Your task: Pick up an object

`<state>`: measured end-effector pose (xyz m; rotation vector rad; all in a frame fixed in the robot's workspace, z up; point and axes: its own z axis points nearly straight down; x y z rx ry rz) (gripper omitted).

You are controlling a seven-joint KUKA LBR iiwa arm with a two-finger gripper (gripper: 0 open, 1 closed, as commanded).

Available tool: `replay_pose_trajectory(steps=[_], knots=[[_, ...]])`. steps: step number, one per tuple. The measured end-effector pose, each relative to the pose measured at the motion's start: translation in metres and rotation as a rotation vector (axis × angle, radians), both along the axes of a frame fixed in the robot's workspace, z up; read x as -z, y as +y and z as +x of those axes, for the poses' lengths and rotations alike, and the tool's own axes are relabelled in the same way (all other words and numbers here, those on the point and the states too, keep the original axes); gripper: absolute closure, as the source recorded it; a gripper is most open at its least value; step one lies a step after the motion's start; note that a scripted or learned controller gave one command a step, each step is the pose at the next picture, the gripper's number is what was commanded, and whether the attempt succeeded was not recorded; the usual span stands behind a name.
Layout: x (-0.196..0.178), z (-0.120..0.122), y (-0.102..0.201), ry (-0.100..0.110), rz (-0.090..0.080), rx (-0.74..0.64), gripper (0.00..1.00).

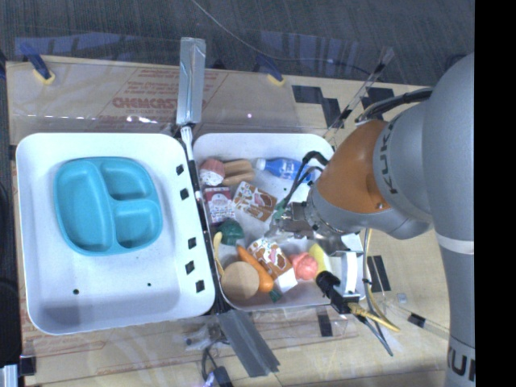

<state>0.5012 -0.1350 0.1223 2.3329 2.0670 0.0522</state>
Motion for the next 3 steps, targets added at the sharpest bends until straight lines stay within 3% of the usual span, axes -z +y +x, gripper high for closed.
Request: replay_pose_trajectory(steps=[1,2,3], knots=[[0.0,0.0,-0.001,0.001,-0.001,0.001,0.0],[0.014,-0.011,0.031,-0.004,-0.022,-0.147,0.0],[0.014,-0.01,0.027,-0.007,-0.022,-0.26,0.0]])
